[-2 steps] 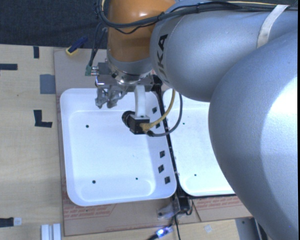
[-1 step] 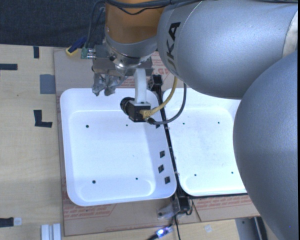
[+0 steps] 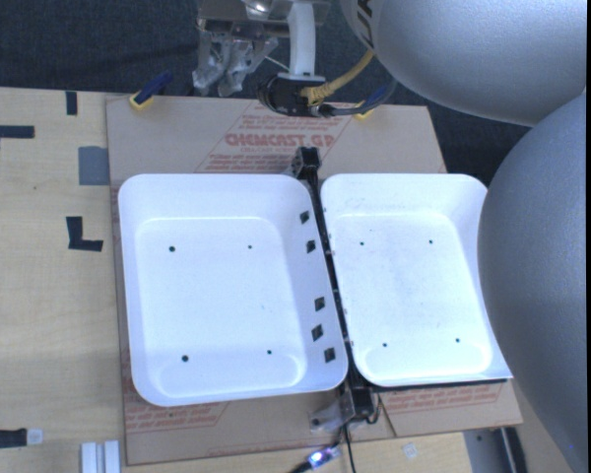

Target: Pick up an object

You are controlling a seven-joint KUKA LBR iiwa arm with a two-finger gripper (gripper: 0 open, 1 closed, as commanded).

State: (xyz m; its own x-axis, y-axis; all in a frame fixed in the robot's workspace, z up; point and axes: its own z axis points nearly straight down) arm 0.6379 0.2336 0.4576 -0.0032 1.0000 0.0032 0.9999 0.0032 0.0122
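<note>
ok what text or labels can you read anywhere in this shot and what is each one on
"CHEMCAST GP" in red, on the brown sheet under the bins, just beyond the left bin.
More red print on the same sheet by the near edge of the right bin: too small to read.
Part of an orange letter, possibly a K, on the grey arm: cut off, not readable as a word.

Two shallow white plastic bins are sitting side by side — the left bin [image 3: 138, 294] and the right bin [image 3: 473, 264] — on one brown cardboard sheet [image 3: 266, 146] (red lettering printed on it).
</note>
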